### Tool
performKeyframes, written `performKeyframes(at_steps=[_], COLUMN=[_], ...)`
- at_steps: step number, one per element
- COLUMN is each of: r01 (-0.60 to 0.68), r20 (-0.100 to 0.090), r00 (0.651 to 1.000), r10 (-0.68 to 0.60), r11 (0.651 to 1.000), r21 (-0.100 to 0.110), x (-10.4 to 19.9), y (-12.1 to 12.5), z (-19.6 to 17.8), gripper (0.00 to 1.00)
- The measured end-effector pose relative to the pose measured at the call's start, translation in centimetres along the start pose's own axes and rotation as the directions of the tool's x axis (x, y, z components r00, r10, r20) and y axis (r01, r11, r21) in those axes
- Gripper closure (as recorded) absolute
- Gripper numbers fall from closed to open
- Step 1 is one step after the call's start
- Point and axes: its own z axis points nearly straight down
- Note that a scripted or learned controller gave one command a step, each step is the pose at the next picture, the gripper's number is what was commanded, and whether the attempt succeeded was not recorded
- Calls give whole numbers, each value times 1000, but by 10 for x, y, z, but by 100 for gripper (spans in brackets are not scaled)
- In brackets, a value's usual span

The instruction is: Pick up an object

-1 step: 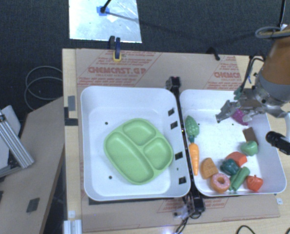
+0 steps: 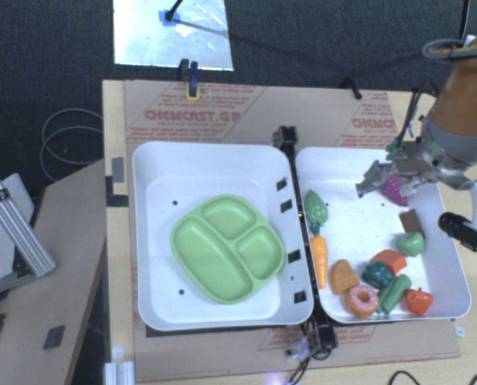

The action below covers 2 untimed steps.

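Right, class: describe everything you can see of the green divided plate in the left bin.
The green divided plate is pale green, looks like smooth plastic, and has rounded corners. Raised ridges split it into three compartments: one long, two smaller. It lies flat and right way up, turned at a slant, on the floor of the left bin, apart from the walls.

The floor is dark, like a carpet. A shiny silver sheet lies on it at the top. A thin white cable loops on the left. The bench is light brown wood with red letters. A metal frame bar leans at the far left.
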Motion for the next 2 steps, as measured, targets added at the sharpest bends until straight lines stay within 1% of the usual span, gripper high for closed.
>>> performKeyframes(at_steps=[1, 2], r01=[-2, -2], r20=[-1, -1], r00=[1000, 1000], r10=[2, 2], r11=[1000, 1000], r21=[4, 4], x=[2, 0], y=[-2, 5], z=[42, 86], gripper=[0, 0])
